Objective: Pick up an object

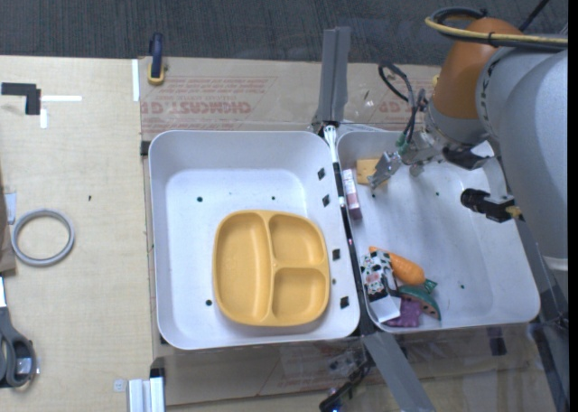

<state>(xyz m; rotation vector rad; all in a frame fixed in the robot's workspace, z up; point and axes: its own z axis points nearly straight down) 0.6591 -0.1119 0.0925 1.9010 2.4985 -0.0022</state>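
Yellow block [367, 169] just beside hand [383, 169], right bin [488, 284]

Divided plate [271, 267]: smooth yellow plastic, matt. Bins [181, 220]: glossy white plastic. Surface [72, 148]: pale wood, matt. Ring [41, 237], left edge: grey, smooth. Arm [533, 112]: grey, satin finish.

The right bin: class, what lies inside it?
Inside the right bin: a carrot, a black-and-white packet, a purple piece, a tan block and the gripper. Whatever lies under that pile is hidden.
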